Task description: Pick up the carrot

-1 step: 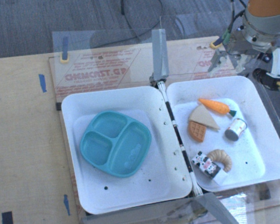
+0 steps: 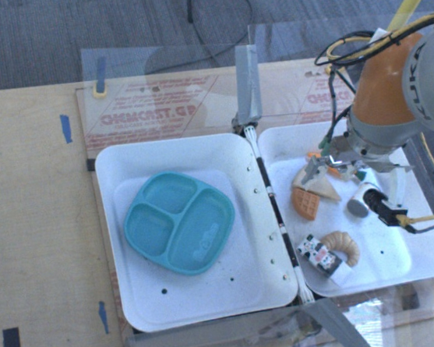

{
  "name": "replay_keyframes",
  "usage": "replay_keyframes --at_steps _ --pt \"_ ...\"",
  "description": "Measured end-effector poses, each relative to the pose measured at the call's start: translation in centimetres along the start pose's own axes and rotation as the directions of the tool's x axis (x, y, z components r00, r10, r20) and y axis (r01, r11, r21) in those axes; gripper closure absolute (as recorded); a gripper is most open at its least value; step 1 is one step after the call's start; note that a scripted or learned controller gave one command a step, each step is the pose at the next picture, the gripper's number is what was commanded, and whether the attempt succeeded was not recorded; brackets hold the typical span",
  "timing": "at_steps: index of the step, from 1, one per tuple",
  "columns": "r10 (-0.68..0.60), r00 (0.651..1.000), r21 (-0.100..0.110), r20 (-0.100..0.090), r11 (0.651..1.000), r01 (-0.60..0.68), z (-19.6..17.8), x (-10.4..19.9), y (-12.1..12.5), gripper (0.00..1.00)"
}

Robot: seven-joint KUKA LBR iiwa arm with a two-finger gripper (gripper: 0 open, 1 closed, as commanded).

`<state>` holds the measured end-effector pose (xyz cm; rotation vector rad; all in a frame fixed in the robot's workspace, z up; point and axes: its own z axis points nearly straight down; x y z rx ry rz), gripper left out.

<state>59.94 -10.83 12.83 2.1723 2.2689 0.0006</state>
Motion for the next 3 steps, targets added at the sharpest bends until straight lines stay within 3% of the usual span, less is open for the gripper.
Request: replay_keyframes --at_steps 1,2,3 --pt "0.175 0.985 0.022 -0.003 0.984 -0.175 4.1 -3.2 6.3 0.00" --pt "0.170 0.985 0.014 0.001 0.985 -0.170 2.9 -3.2 6.5 1.00" --pt "-0.148 0.989 -0.002 0.000 0.989 0.148 -7.0 0.4 3.6 1.00"
